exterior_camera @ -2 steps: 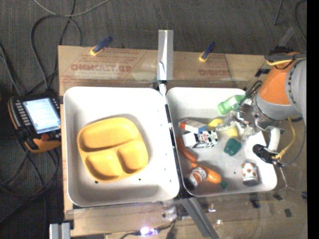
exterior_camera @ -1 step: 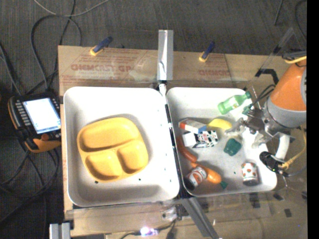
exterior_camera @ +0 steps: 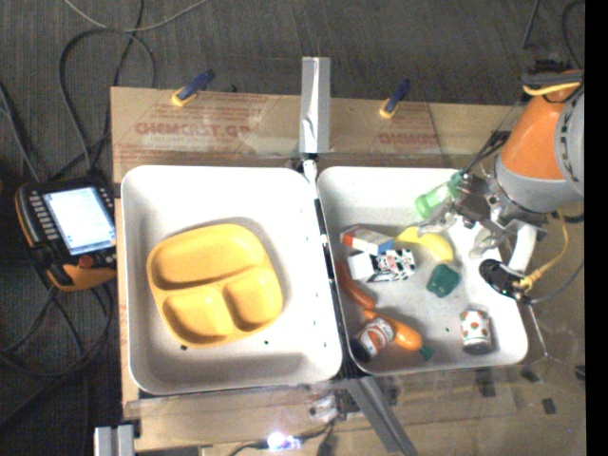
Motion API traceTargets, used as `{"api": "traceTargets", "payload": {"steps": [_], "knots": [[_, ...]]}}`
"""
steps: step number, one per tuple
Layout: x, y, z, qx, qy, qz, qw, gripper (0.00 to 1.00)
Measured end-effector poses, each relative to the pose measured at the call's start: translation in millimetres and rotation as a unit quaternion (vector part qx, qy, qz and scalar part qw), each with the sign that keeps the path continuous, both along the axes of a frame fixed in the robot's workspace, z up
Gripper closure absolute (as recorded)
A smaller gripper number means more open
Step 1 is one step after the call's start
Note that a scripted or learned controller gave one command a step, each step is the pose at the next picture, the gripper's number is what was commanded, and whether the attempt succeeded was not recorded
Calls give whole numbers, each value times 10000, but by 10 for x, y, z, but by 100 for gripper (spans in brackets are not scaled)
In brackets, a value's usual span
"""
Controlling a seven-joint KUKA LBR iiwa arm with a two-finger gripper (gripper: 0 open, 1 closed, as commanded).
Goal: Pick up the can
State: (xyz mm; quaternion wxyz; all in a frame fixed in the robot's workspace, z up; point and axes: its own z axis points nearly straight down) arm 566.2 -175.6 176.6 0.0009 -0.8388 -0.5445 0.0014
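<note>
Two shallow white bins side by side on bench. Left bin [exterior_camera: 133, 255]: holds one yellow compartment tray [exterior_camera: 217, 280], three sections, lying flat near middle. Right bin [exterior_camera: 380, 183]: cluttered. Can [exterior_camera: 475, 328] in near-right corner of right bin, small, white w/ red-orange markings, pale top showing, apart from other items, close to bin's right wall. Nearest neighbour: dark green cup-like item [exterior_camera: 443, 279], up and left of can. Further left: banana [exterior_camera: 428, 244], yellow, curved; white box w/ dark print [exterior_camera: 384, 263] just beside it; red-and-white stick-like item [exterior_camera: 358, 242] at box's upper left. Along bin's left side: orange carrot-shaped piece [exterior_camera: 358, 294], then small bottle w/ orange label [exterior_camera: 376, 336] and second orange carrot-like piece [exterior_camera: 407, 336] touching it near front edge. Light green object [exterior_camera: 435, 199] near far wall, right by gripper. Gripper [exterior_camera: 463, 209] over upper right part of right bin, well apart from can; fingers' state: can't tell. Arm's orange band [exterior_camera: 534, 150] above it. Black cable loop w/ yellow lead [exterior_camera: 505, 279] hanging betw. wrist and can. Handheld pendant w/ lit screen [exterior_camera: 68, 221] on floor left of bins.
</note>
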Motion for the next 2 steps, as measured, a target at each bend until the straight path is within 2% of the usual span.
{"api": "traceTargets", "payload": {"steps": [1,2], "knots": [[-153,-347,-587,17,9,-256,9997,0],[-593,-272,-812,16,-151,-274,9995,0]]}}
